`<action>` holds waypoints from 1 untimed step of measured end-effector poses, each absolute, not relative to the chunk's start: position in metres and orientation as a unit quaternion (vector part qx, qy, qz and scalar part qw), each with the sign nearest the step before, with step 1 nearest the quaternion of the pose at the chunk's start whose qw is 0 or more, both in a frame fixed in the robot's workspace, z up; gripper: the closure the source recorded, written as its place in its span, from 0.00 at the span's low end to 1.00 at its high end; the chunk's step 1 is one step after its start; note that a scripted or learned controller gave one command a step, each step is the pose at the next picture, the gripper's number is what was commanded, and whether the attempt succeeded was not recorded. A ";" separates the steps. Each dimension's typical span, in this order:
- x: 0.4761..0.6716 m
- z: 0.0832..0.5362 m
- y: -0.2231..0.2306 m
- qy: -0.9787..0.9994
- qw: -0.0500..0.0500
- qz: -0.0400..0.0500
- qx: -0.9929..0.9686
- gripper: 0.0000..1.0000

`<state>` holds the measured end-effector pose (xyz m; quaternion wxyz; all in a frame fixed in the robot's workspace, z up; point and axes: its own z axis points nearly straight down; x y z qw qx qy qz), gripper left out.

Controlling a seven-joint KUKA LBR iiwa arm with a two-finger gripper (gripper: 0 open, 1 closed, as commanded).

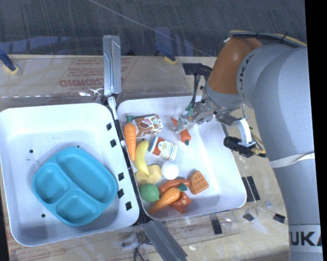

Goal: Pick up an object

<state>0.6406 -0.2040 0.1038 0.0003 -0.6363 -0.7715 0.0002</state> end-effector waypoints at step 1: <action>0.659 0.226 -0.130 -0.697 -0.002 -0.002 -0.717 1.00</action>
